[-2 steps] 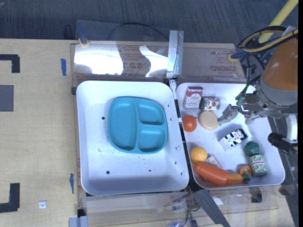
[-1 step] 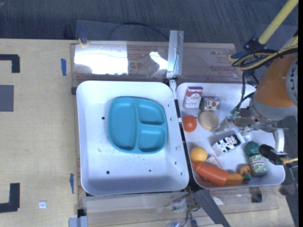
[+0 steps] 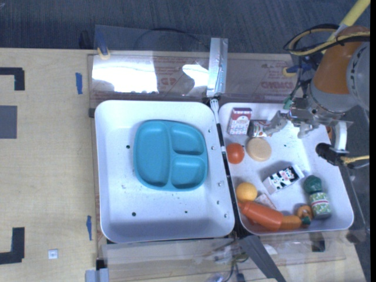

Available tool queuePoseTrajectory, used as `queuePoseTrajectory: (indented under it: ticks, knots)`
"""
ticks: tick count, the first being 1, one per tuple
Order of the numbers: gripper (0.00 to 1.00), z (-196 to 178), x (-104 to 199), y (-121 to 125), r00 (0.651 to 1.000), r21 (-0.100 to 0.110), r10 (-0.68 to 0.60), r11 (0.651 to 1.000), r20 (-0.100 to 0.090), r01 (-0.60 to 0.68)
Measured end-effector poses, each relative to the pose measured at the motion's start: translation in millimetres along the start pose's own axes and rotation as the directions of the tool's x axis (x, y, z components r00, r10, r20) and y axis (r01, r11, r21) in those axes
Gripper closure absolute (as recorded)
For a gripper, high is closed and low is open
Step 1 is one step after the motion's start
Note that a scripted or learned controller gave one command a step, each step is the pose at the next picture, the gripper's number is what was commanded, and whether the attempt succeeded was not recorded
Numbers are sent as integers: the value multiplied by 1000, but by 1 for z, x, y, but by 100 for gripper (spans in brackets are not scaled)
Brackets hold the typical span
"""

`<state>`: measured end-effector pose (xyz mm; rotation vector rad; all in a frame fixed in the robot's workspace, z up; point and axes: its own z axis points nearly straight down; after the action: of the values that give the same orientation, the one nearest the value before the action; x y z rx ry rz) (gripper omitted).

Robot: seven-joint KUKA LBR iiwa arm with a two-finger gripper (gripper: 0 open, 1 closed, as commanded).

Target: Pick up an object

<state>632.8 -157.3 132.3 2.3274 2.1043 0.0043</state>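
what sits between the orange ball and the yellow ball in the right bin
Nothing: in the camera view, bare white bin floor separates the orange ball from the yellow ball.

A single camera is fixed above the bench [image 3: 41,175] and looks down on it at a slant. It stands far enough off to take in both white bins whole: the left bin [image 3: 111,210] fills the middle of the view, the right bin [image 3: 335,187] sits toward the right side. The far edge of the bench lies at the top, with dark floor [image 3: 176,4] beyond it. The arm [image 3: 338,75] enters from the right.
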Motion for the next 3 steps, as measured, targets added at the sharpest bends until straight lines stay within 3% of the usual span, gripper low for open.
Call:
queuePoseTrajectory:
  ticks: [1,2,3]
  knots:
    - [0,22,17,20,999,10,-50,999,5,50]
    - [0,25,21,29,1000,31,-9,999,7,9]
    - [0,25,23,27,998,18,-58,998,15,57]
